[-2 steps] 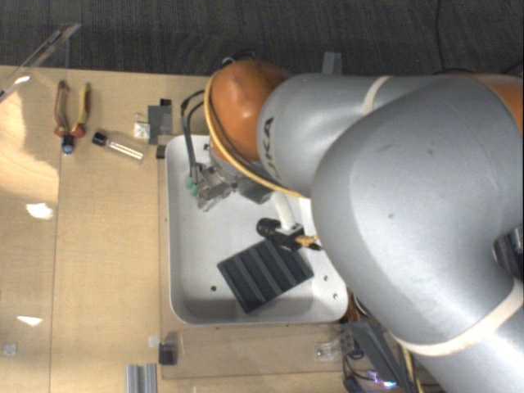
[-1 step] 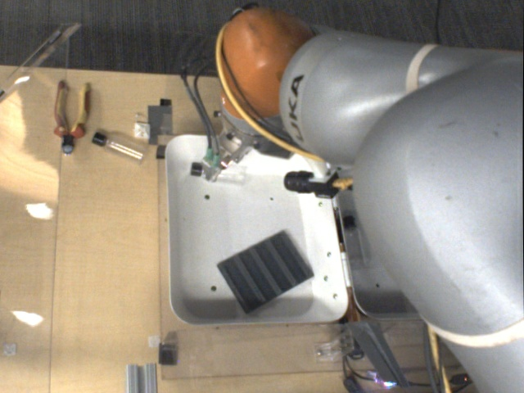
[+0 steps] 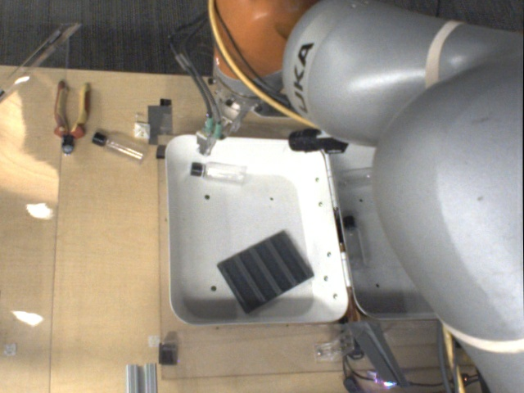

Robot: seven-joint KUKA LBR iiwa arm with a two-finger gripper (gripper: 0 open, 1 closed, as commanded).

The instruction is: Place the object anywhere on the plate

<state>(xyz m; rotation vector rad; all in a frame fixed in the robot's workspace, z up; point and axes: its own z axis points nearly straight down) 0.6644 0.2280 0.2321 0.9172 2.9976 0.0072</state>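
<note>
1. The vial, a small clear tube with a black cap, is my best guess at the object you want moved; it lies flat in the left bin, up near the 11 o'clock corner, cap pointing toward 9 o'clock.

2. The gripper hangs just off the vial at about its 12 o'clock, over the bin's far rim. Whether its tips are apart or together you cannot tell from this slant, and nothing shows between them, so treat the vial as not held.

3. The dark ribbed plate lies tilted on the same bin's floor toward 5 o'clock from the vial, well apart from it, with bare white floor between the two. I take this slab to be the plate the task names.

4. Progress, as I judge it: nothing is done yet. The vial is not on the plate and not lifted. A grasp, a lift, a carry toward 5 o'clock and a release all remain.

5. The right bin sits beside the left one at 3 o'clock, largely covered by the arm.

6. Out on the bench at 9 to 10 o'clock from the bin you have pliers with red handles and a second vial, both outside the bins.
</note>
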